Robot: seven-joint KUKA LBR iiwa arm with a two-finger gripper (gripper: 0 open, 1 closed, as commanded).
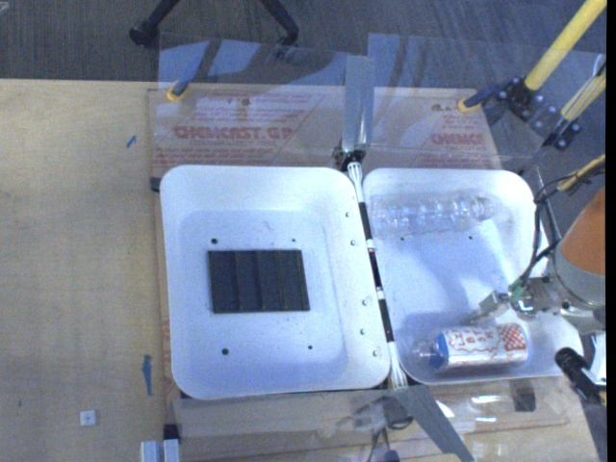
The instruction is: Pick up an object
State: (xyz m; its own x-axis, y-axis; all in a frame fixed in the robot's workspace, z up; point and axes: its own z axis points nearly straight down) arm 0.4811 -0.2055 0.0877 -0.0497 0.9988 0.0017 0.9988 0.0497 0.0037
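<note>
**Right bin, near edge: red-and-white can lying just below the end effector**

Item: red-and-white can (478,345), on its side in the right bin (423,258), against the bin's near wall and toward its near right corner. Long axis: runs along the near wall, blue cap end pointing toward the divider between the bins, the other end toward the arm.

End effector (500,303): low over the right bin by its right wall, just beside the can's upper flank, toward its arm-side end. How wide it stands cannot be told; nothing is seen held.

Relation for the coming move: the can lies just to the near-edge side of the end effector, so a short shift that way and down looks sufficient, closing across the short axis.

Also in stock: clear plastic bottle (433,214) along the right bin's far wall; dark ribbed pad (258,280) mid left bin (192,219).
</note>
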